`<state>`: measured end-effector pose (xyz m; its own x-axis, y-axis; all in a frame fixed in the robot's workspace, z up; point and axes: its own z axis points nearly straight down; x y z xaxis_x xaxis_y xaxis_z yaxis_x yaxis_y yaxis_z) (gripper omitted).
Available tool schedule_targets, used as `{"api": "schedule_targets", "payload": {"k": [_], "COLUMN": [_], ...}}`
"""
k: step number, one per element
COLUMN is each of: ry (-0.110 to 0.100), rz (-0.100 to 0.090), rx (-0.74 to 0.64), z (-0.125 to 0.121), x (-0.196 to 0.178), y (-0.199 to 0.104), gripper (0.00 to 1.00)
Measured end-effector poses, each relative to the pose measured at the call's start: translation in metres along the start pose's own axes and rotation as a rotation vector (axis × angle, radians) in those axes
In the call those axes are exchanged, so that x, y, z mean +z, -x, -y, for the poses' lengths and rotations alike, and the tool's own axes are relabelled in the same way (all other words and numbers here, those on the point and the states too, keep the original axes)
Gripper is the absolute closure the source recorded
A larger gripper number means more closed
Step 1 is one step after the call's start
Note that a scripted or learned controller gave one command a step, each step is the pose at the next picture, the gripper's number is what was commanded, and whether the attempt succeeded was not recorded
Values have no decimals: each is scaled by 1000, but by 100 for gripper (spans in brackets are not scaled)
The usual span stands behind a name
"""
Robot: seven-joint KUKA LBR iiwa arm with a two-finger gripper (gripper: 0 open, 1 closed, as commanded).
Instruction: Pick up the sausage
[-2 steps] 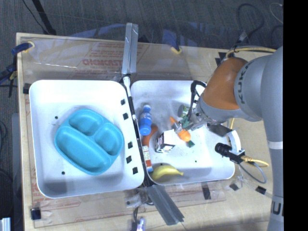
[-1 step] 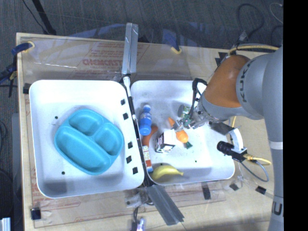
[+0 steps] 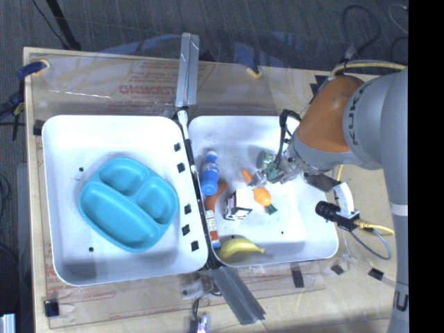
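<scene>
The arm (image 3: 378, 127) has a smooth, matte grey casing of rounded, tubular sections. A wide orange band (image 3: 331, 120), dome-shaped from above, sits above the wrist. Dark lettering (image 3: 352, 125) runs along the grey shell just beside the orange band, only partly legible. A thin black cable (image 3: 284, 134) loops down the side of the wrist. The gripper (image 3: 269, 168) at the tip is a small grey-green metallic assembly, its detail too small to resolve.

Hand (image 3: 267, 174) fingers hidden; sausage (image 3: 214, 198) half-covered.
</scene>
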<state>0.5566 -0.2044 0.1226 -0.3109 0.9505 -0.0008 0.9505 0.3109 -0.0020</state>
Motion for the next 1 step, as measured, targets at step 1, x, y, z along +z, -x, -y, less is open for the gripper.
{"api": "schedule_targets", "payload": {"k": [1], "ry": [2], "rz": [-1], "rx": [-19], "z": [-77], "x": [-59], "y": [-56], "gripper": [100]}}
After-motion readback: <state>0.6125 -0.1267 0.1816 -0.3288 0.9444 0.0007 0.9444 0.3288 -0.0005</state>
